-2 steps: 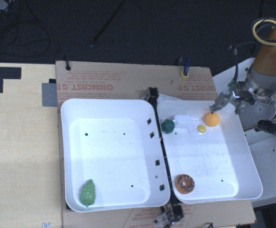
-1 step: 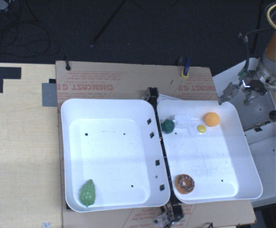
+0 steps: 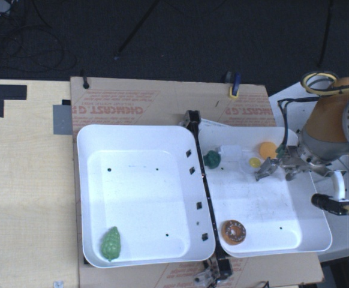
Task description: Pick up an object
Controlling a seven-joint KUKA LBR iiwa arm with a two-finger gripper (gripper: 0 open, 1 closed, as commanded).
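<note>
My gripper [image 3: 269, 171] hangs low over the right bin [image 3: 264, 218], near its back right part, and I see nothing held between its fingers. An orange ball [image 3: 267, 149] lies just behind the gripper. A small yellow piece [image 3: 255, 162] sits to its left. A dark green lump [image 3: 211, 158] rests by the divider at the back left of the right bin. A brown doughnut-like ring [image 3: 234, 231] lies at the front left of that bin. A light green leafy object [image 3: 110, 244] sits in the front left corner of the left bin [image 3: 138, 197].
A black divider strip [image 3: 201, 185] runs between the two bins. The arm's orange band [image 3: 327, 120] comes in from the right. Cardboard [image 3: 162, 101] lies under the bins, with a blue and yellow clamp [image 3: 235, 85] at its back edge.
</note>
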